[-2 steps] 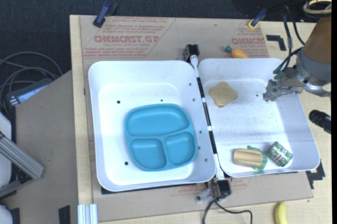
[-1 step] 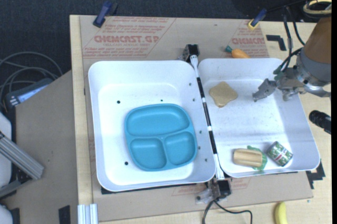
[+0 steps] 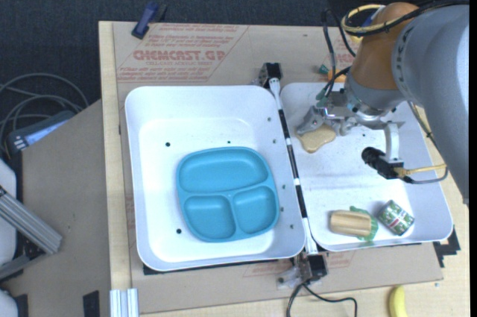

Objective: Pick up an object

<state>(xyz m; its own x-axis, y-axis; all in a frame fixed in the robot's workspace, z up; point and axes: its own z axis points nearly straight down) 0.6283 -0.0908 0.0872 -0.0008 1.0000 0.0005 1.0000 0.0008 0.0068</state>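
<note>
Though the left bin (image 3: pixel 141 114) offers a blue divided plate (image 3: pixel 227 192) lying flat near its middle, that plate looks a poor candidate. It is stiff, smooth plastic, broad and low, with only a thin rim to catch.

Across the seam, in the right bin (image 3: pixel 440 196), a flat tan piece (image 3: pixel 317 138) lies toward the far left corner. The tool (image 3: pixel 329 124) sits right at it, touching or just above. I cannot tell from this angle whether the tool is spread or pressed together, so I do not count the piece as held. The piece looks light and perhaps soft, like a foam slice, and should give a little under pressure. Taking it across its narrow width seems best.

Along the bin's near edge lie a tan cylinder with a green end (image 3: pixel 350 224) and, just beside it toward the near right corner, a small green can (image 3: pixel 396 217). Both seem light. The can looks stiff and apt to roll, so it is best taken across its round body.

The bin floors are smooth and white with shallow walls, so things may slide when nudged. Room around the tan piece is fair, though the left wall is near. Both bins rest on a worktop (image 3: pixel 186 54) of printed brown board.
</note>
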